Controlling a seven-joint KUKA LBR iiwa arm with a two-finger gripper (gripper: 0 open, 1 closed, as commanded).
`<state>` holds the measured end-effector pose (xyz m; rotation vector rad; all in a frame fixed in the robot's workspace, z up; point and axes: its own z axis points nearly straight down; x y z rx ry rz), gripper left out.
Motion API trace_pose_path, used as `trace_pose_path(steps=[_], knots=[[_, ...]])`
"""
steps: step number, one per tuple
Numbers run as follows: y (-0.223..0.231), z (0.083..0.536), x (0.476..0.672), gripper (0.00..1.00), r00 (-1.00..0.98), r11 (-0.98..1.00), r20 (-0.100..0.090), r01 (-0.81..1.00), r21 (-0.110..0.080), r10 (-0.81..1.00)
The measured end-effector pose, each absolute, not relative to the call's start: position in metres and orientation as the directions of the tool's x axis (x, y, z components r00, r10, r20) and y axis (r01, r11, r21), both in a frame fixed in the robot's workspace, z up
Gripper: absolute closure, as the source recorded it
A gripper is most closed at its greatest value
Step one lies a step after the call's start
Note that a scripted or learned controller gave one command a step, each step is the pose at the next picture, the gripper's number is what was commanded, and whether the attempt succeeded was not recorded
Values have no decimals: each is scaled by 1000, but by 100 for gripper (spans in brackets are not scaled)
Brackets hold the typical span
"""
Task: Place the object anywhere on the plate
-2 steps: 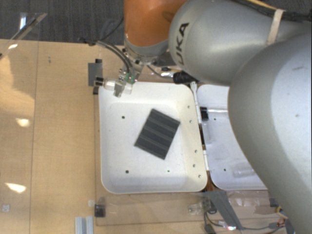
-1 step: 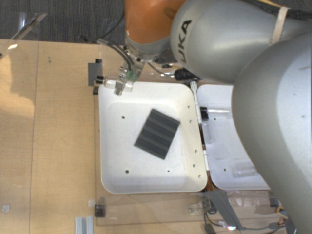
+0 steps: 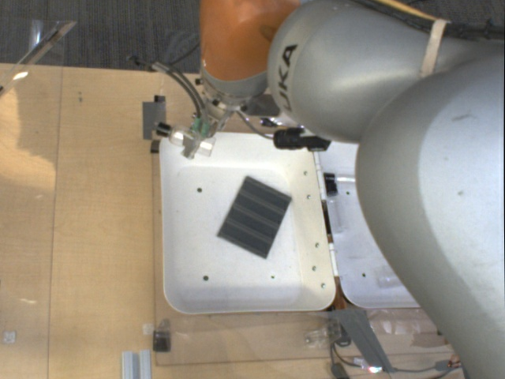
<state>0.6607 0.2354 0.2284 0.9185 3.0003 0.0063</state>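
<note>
The wooden bench fills the lower left of the frame. On it sits the left white bin, and a dark ribbed plate lies tilted near its middle. At the bin's upper left corner hangs the hand; whether it is spread or pressed together cannot be told. The grey arm covers the right side and much of the right bin.

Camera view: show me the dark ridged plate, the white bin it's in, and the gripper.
dark ridged plate (image 3: 255, 216), camera view, middle ridge
white bin (image 3: 192, 279), camera view, bare floor
gripper (image 3: 195, 142), camera view, tip
</note>
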Motion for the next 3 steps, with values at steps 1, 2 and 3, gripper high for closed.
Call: trace_pose_path(steps=[1, 2, 3], knots=[[236, 249, 660, 100, -932, 932, -8, 362, 8, 362], [236, 210, 662, 100, -926, 926, -5, 377, 6, 377], [236, 257, 661, 100, -976, 976, -10, 216, 7, 216]])
